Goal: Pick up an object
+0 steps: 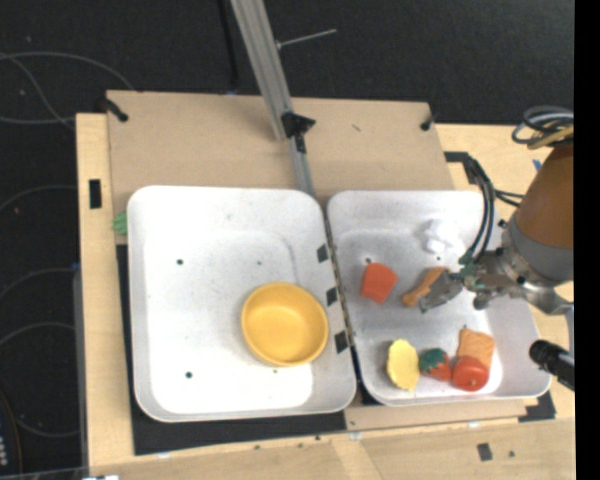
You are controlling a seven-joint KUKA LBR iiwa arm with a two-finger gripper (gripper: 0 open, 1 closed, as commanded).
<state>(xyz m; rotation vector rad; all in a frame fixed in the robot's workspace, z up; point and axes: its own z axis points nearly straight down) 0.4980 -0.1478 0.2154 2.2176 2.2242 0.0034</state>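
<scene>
Gripper [442,293] in right bin [400,213], finger state indeterminable; recommend centring over tan piece [421,289] w/ vertical descent.

Even overhead light falls on the desk [210,138], and the two white bins [180,238] are bright enough to wash out slightly, while the dark floor around them stays dim. Shadows are soft and short, as under the yellow bowl [284,323]. The picture is low in resolution and mildly soft, so small items blur.
</scene>
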